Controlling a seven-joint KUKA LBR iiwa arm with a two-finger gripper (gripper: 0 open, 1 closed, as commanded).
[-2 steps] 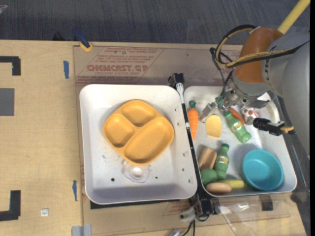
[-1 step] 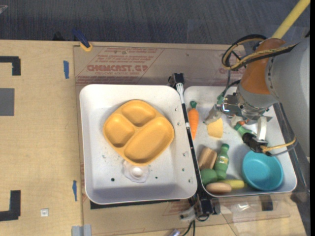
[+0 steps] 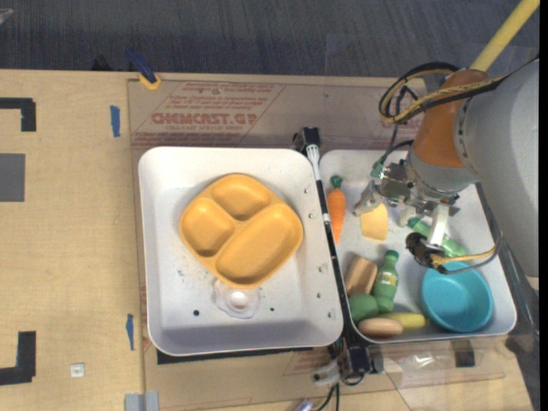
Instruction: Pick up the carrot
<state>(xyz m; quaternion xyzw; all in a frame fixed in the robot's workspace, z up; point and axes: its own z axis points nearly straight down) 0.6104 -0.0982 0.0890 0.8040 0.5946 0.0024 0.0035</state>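
Carrot (image 3: 336, 212), orange with a green top, lies along the left wall of the right bin (image 3: 501, 315), apart from the gripper (image 3: 402, 197). Both white bins sit on a tan cardboard-covered bench (image 3: 68, 247) with dark carpet (image 3: 257, 15) behind. The left bin (image 3: 163, 298) holds a yellow divided plate (image 3: 241, 227). The gripper hangs over the right bin near a yellow cheese wedge (image 3: 374, 224), gripping nothing visible; whether it is parted or closed cannot be told. The arm (image 3: 445, 135) hides the bin's back corner.
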